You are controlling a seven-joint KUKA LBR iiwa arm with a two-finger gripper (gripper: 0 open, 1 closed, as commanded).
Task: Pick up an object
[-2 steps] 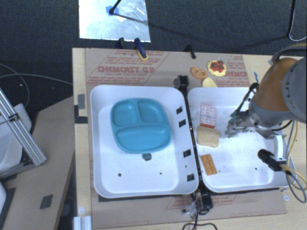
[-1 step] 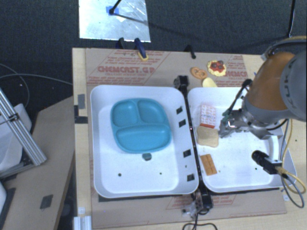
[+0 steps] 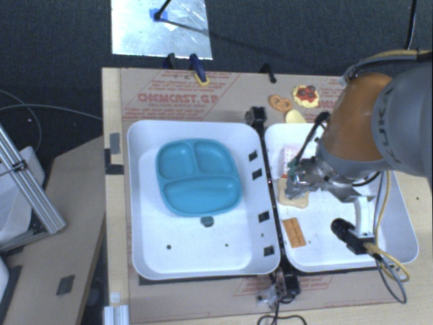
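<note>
The claw [image 3: 295, 181] hangs low at 9 o'clock in the right bin [image 3: 402, 239], directly over a flat tan biscuit [image 3: 299, 200]; whether it is clenched or released I cannot tell. The biscuit lies flat near the bin's wall, so the claw may catch only 1 edge and lose it on lifting. A brown wafer [image 3: 293, 231] at the biscuit's 6 o'clock and a pink packet [image 3: 287, 156] at 12 could get nudged.

Free floor around blue plate [image 3: 198, 177] in left bin [image 3: 196, 252], arm [image 3: 365, 120] crowding right bin [image 3: 323, 249], perhaps hiding things.
</note>
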